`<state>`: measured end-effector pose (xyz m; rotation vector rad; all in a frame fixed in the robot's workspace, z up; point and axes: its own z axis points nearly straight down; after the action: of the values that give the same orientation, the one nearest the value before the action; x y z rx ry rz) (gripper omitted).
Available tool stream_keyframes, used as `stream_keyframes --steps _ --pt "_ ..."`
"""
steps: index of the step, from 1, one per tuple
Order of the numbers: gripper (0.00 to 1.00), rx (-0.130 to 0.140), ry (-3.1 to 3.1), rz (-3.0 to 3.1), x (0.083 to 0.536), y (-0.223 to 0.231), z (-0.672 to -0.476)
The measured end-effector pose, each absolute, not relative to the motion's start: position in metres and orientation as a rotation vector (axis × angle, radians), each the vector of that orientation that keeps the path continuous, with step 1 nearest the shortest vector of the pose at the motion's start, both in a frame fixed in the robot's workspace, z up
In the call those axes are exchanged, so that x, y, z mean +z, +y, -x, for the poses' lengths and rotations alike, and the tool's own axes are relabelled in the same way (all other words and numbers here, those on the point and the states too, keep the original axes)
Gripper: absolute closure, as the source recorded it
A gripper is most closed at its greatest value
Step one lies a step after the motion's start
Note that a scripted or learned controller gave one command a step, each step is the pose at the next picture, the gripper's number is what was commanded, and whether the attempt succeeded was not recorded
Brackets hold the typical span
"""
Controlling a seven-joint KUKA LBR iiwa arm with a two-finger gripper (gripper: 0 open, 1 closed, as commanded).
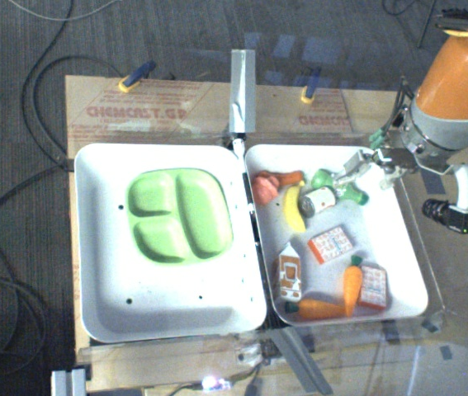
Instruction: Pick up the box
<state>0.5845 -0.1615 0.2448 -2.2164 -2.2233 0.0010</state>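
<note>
Box: you'll find the box [331, 244], orange-edged with a white patterned face, lying flat near the middle of the right bin [407, 221], clear of the things around it.
Gripper: your gripper [364, 165] sits over the right bin's far right corner, well apart from the box; you cannot tell from this view how far it is open or whether it has hold of anything.
Arm: the arm [448, 89] reaches in from the right, orange band above the wrist.
Right bin contents: a second small box [373, 287] at the near right, a carrot [352, 284] just beside it, another carrot [319, 308] along the near wall, a small carton [289, 274], a banana [294, 208], a pink piece [264, 188], a can [319, 200] and green pieces [354, 193] by the gripper.
Left bin: the left bin [101, 287] holds a green divided tray [181, 214].
</note>
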Motion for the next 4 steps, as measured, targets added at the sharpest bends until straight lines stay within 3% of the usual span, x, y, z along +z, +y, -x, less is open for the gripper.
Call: stream_keyframes --steps 1,3,4 --pt "0.00 -0.002 -2.241 2.202 0.100 -0.181 -0.546" --pt "0.00 -0.018 -2.057 2.398 0.091 -0.159 -0.516" --pt "1.00 -0.018 -2.057 2.395 0.099 -0.157 -0.517"
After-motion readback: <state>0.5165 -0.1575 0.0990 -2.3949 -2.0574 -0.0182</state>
